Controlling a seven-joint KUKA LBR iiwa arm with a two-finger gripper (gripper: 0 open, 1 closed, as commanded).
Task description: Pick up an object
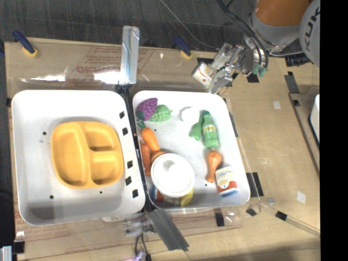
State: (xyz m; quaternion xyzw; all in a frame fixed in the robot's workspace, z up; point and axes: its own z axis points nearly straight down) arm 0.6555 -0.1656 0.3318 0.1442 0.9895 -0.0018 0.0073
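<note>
Below, cluttered right bin (231, 125) — pincer (217, 72) grips small white-orange packet (203, 73).

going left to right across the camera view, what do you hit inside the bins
yellow divided tray → purple grapes → white bowl → green bottle → small carton

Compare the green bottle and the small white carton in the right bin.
The green bottle is slim and green with a yellow label; the small carton is squat, white, with orange and red print. The bottle lies mid-bin by the right wall; the carton sits at the near right corner. Both are in the right bin.
</note>
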